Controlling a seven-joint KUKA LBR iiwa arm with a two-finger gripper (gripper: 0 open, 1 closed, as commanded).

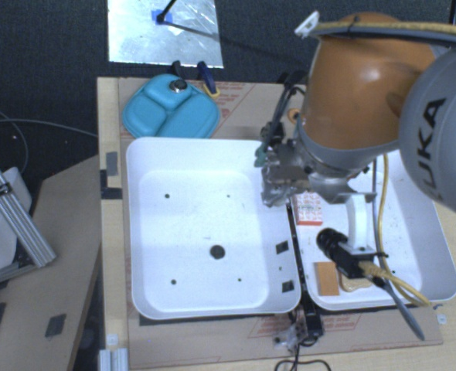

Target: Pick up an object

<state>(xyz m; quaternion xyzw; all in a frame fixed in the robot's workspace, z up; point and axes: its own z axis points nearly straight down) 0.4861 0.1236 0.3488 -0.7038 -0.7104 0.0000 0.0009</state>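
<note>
— Pincer [277,182]: where is it?
— Low over the seam between the bins, at the left bin's [182,207] right wall. How far open it is, or whether it has hold of anything, I cannot tell.
— And the things to pick?
— A red-and-white card [309,207] lies just beside it in the right bin [425,242]. A brown block [327,278] lies nearer the front rim.

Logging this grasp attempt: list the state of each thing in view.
Gripper: low over the right bin's left edge.
Red-and-white packet: flat in the right bin, partly under the gripper.
Brown block: flat in the right bin.
Blue box: lying behind the left bin.
</note>
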